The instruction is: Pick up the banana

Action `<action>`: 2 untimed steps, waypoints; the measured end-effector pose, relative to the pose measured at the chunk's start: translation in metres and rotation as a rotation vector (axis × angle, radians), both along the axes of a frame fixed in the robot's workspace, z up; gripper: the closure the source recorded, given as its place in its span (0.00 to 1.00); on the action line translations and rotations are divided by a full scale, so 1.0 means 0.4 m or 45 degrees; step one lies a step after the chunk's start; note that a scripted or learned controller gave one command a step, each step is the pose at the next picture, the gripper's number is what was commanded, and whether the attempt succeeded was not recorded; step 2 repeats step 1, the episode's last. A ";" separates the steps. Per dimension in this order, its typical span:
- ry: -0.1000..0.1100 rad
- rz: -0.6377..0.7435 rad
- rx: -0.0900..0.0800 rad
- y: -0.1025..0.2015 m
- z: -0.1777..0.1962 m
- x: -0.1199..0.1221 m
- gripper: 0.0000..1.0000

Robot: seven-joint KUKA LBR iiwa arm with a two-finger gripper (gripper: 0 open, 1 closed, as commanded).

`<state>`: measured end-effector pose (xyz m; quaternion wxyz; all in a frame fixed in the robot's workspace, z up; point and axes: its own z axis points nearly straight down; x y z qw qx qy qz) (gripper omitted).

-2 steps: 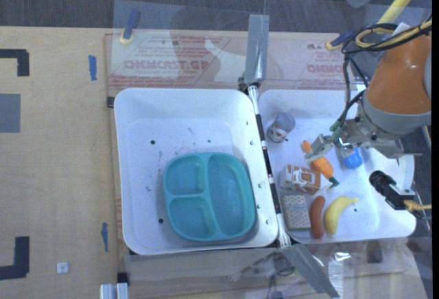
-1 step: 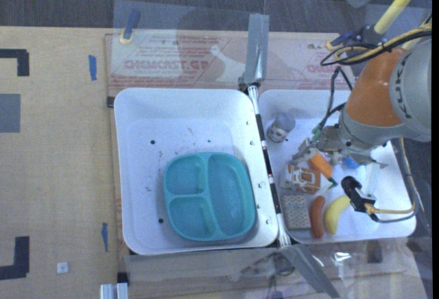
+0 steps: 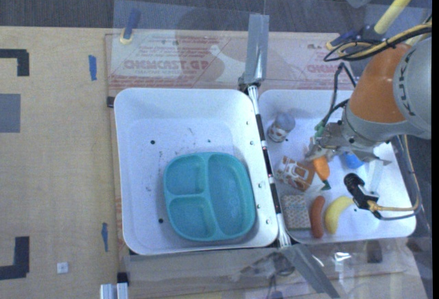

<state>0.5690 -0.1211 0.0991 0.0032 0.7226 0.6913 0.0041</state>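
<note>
Lying slanted, banana (image 3: 337,213) points lower-left to upper-right; tool (image 3: 322,148) state unclear.

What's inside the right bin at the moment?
In the right bin: the banana beside a red sausage, a patterned sponge, an orange piece, a grey cup and a brown-white toy. The arm covers the bin's far right part.

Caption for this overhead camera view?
Gripper hovers over the right bin, banana lying unheld beside a sausage.
</note>
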 end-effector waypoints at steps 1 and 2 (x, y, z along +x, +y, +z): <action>0.011 0.216 -0.004 0.131 0.215 0.116 1.00; 0.011 0.216 -0.004 0.131 0.215 0.116 1.00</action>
